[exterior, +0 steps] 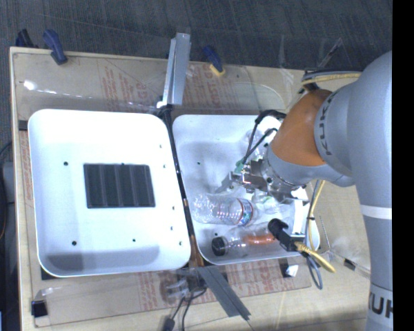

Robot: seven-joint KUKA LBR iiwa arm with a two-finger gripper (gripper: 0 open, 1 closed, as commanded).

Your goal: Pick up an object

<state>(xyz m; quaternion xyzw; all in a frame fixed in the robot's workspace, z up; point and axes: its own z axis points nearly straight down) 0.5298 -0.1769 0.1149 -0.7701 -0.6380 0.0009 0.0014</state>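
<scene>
Pincer (250,178) low in right bin (200,143); open or closed, can't tell. Clear bottle (224,211) on its side just beside pincer, toward view's lower left, long axis approx left-right. Prob. needs short shift that way.

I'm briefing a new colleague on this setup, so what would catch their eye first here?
The big grey arm with its orange band reaches in from the right, and its gripper is over the right bin. Just below the gripper, a clear bottle lies on its side among small clutter. The left bin shows a dark ribbed panel in its floor.
</scene>
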